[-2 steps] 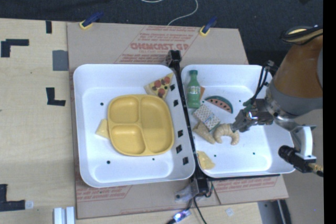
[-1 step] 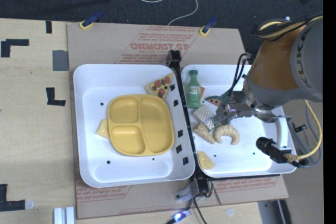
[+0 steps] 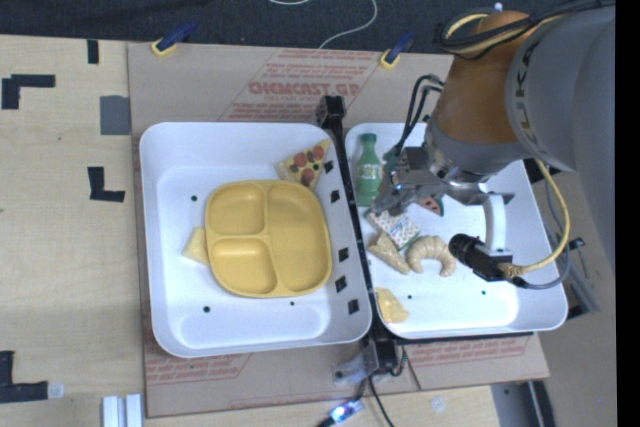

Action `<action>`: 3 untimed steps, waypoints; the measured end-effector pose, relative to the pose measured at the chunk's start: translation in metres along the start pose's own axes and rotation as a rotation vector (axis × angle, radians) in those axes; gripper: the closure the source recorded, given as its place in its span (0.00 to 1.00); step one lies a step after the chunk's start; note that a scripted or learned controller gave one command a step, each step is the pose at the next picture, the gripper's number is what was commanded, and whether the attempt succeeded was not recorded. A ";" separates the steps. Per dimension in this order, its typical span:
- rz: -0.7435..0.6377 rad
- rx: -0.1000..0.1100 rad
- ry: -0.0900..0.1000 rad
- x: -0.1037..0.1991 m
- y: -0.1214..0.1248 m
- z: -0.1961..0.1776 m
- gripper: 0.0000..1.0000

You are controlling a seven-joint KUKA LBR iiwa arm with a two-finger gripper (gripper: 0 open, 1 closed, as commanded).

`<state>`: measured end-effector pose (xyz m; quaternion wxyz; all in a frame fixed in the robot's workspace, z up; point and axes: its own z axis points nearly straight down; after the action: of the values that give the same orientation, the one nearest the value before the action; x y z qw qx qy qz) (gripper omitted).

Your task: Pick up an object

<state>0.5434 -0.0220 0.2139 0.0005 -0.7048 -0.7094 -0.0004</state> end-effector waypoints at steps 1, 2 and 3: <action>0.006 0.002 -0.002 -0.007 -0.003 0.000 1.00; 0.005 0.002 -0.001 -0.004 0.001 0.000 1.00; 0.005 0.001 -0.001 -0.005 0.000 -0.021 1.00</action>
<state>0.5432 -0.0267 0.2348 0.0006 -0.7065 -0.7077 0.0000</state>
